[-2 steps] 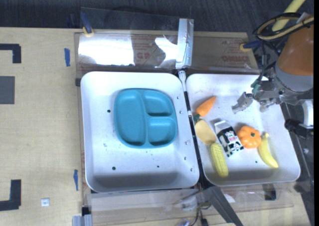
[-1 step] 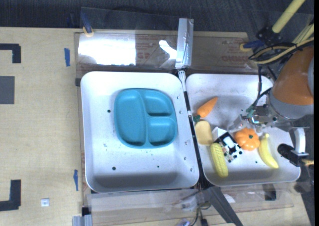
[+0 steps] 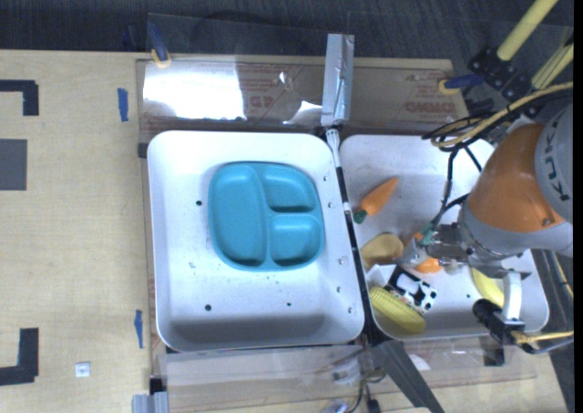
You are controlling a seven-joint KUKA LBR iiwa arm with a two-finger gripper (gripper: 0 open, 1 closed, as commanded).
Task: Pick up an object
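1. Corn [image 3: 396, 311]: lay at the near edge of the right bin [image 3: 401, 145], close to the wall shared with the left bin. Judged a poor pick, since the wall would crowd a descent.
2. Black-and-white toy [image 3: 415, 292]: touched the corn's far side. Small and packed in; a grip there would likely catch its neighbours too.
3. Banana [image 3: 489, 289]: sat near the right rim, partly under the arm [image 3: 515, 192]. Only part of it could be seen.
4. Small orange piece [image 3: 426, 265]: lay just beside the claw and just beyond the toy. Judged the likeliest target, being the nearest item.
5. Claw [image 3: 434, 252]: hung low over the middle of the right bin, among the items. Whether it was released or clenched could not be told, and nothing could be seen gripped in it. Advice: centre it over one item, descend straight and clench fully before lifting.
6. Tan fruit [image 3: 383, 247]: sat left of the claw, apart from the carrot. Rounded, with some room around it; a fair second choice.
7. Carrot [image 3: 378, 194]: lay aslant in the far left of the right bin, well apart from the rest. It should be gripped across its thick part, not the tip.
8. Blue plate [image 3: 266, 215]: rested in the middle of the left bin [image 3: 182, 247], on the table [image 3: 64, 247]. Flat and wide; judged unsuited to this claw.
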